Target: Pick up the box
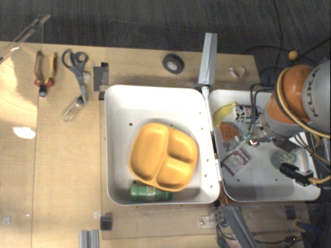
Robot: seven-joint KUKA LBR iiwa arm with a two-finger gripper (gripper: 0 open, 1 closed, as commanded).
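The gripper (247,137) hangs low in the right bin (258,190) — whether its jaws are parted or closed cannot be told. The box (235,162), purple and flat, lies just below-left of it. Beside that bin, the left bin (116,138) holds a yellow tray (163,155) over a green bottle (147,192).

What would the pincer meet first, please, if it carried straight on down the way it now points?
Probably the right bin's floor near the purple packet; the pincer hangs over that spot, though depth is unclear.
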